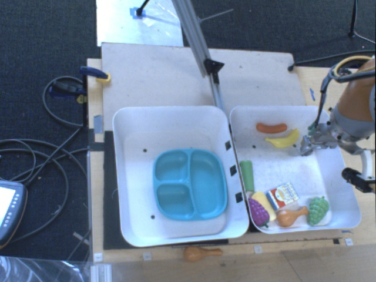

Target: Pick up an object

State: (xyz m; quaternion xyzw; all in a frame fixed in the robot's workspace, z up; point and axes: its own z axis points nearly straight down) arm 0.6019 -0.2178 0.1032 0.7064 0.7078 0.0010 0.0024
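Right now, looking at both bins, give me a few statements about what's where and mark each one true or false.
1. The blue plate lies in the left bin. True.
2. The banana is in the left bin. False: it lies in the right bin, just below the sausage.
3. The gripper hangs over the right bin. True.
4. The green grapes sit on the blue plate. False: they're in the right bin's near corner.

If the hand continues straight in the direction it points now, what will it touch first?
The hand points down and leftward into the right bin. Most likely it meets the yellow banana first, just beside its tip; the sausage lies beyond. Depth is unclear, so it might touch the bin floor instead.
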